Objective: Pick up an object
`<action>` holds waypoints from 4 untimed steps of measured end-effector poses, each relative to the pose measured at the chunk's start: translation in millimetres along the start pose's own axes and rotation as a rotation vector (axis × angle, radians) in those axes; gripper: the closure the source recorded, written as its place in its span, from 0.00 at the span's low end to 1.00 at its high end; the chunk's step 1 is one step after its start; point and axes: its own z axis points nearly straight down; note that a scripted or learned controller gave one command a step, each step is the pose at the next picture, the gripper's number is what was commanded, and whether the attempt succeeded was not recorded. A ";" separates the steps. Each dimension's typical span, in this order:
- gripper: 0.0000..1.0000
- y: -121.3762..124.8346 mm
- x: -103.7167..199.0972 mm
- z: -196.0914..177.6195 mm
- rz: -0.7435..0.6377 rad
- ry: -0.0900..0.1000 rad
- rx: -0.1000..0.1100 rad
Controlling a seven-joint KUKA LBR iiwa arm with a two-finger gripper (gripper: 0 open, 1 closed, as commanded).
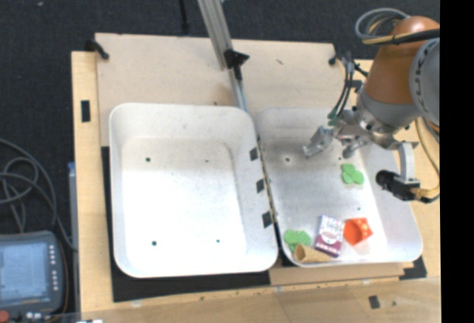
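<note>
my tool (320,142) hung released over the right bin (296,188), grasping nothing. nearest was a green piece (352,175), just beside it. i judged best to centre above it, then descend.

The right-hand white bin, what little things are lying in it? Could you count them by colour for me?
Green: 2, a small green piece near the gripper and a green leafy piece at the bin's front edge.
Orange-red: 1, a small orange block.
Purple and white: 1, a small packet.
Tan: 1, a tan cone-shaped piece.
Total: 5
</note>
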 end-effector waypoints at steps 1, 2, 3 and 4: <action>0.00 -3.0 -2.6 42.5 0.001 0.000 -0.001; 0.00 -3.5 -4.0 78.5 0.003 0.000 -0.002; 1.00 -1.6 -4.5 64.9 0.010 0.001 -0.009; 1.00 5.8 2.3 7.1 -0.005 0.001 -0.012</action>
